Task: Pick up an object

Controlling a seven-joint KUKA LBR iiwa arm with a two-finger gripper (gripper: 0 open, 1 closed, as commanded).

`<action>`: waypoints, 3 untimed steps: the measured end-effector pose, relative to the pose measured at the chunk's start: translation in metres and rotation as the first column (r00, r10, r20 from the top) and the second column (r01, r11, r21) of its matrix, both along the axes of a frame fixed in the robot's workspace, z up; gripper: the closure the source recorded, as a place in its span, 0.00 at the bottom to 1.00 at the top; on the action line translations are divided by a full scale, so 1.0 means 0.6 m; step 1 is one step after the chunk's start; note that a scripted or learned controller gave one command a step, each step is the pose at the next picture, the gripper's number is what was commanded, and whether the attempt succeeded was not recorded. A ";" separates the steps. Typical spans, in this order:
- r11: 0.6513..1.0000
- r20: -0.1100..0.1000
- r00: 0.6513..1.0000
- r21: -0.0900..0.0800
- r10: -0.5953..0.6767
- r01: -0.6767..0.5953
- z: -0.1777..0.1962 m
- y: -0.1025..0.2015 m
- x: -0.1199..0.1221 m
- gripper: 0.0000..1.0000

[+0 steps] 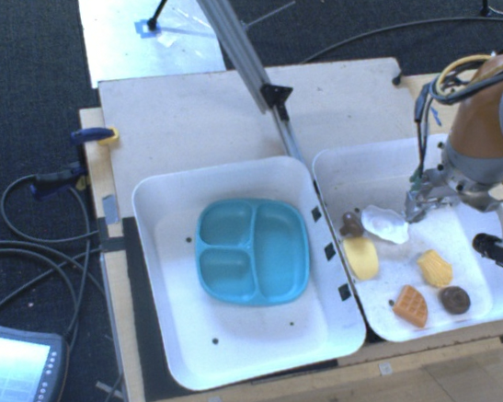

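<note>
We are looking at a robot lab or test bench, not a home. A plywood bench (248, 112) stands on dark carpet (3, 82), bearing two shallow white bins (179, 345) fixed side by side. Loose black cables (18, 256) trail across the floor at the left to a handheld control pendant (15, 368) with a lit screen. A metal pole (239, 48) slants over the bench, and the grey and orange robot arm (491, 124) reaches in from the right.
</note>
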State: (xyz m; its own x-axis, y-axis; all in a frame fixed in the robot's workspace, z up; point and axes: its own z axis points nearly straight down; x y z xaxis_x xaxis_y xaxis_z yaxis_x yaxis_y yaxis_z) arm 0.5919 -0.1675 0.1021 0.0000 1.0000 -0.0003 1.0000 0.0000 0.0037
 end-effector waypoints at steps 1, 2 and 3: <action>1.000 0.003 1.000 -0.001 0.005 -0.005 0.103 0.008 -0.006 1.00; 1.000 0.004 1.000 -0.001 0.005 -0.005 0.192 0.004 -0.019 1.00; 1.000 0.006 1.000 -0.002 0.008 -0.008 0.299 0.002 -0.023 1.00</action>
State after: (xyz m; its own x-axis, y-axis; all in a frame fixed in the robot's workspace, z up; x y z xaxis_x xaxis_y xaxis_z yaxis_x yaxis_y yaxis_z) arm 0.5784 -0.1660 0.2816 -0.0079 1.0000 -0.0027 0.9999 0.0080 0.0098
